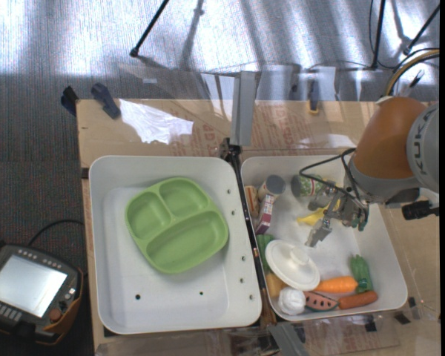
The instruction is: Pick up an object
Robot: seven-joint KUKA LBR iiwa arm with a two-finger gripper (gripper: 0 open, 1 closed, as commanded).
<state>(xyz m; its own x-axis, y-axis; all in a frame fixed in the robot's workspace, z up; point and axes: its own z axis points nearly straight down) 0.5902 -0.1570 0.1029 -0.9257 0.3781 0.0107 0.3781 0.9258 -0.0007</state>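
My gripper (319,232) hangs low over the middle of the right bin (389,254), below the orange wrist band. It sits just right of a small yellow banana-like toy (310,218) and above a white round lid (291,264). Nothing is visibly held by it. Nearby lie a carrot (335,284), a green vegetable (360,271), a brown sausage (358,300), a watermelon slice (320,301) and a white ball (291,300). A can (304,185) lies at the bin's far side.
The left bin (111,273) holds a green divided plate (176,223). A purple box (267,213) and a small bottle (271,188) stand along the right bin's left wall. A tablet controller (28,286) lies off the bench at lower left.
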